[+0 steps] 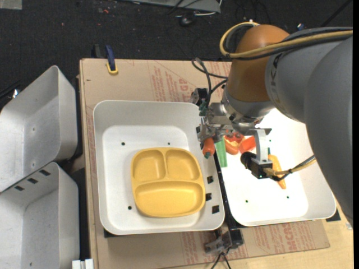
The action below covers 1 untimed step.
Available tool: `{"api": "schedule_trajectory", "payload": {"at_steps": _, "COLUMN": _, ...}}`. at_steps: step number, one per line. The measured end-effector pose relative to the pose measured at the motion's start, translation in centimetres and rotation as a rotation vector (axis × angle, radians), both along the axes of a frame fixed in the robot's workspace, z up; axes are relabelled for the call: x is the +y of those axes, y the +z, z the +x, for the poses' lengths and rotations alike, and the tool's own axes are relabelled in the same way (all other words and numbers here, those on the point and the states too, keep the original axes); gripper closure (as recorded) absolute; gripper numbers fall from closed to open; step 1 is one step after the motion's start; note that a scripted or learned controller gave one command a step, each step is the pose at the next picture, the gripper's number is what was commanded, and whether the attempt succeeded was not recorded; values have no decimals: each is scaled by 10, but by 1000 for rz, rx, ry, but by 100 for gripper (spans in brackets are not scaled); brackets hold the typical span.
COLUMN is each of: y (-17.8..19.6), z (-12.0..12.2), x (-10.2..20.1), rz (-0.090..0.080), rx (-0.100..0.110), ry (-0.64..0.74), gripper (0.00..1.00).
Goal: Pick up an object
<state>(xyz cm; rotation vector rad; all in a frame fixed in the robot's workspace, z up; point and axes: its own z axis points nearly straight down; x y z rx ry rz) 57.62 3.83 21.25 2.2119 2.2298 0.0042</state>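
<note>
The yellow divided plate (168,182) lies in the left bin (106,150) near its front edge. Farther back, the gripper (233,136) hangs low by the right bin (314,206)'s back-left corner — among small orange and green toys (220,150). Nothing looks lifted yet — I cannot tell its grip.

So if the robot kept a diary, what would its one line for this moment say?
arm: low over right bin | gripper: among small orange and green objects | grasp: unclear | left bin: yellow divided tray
</note>
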Motion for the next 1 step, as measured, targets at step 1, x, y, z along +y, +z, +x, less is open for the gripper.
{"api": "schedule_trajectory", "payload": {"at_steps": 1, "y": 16, "z": 30, "x": 46, "rz": 1, "rx": -1, "ry": -1, "gripper": 100}}
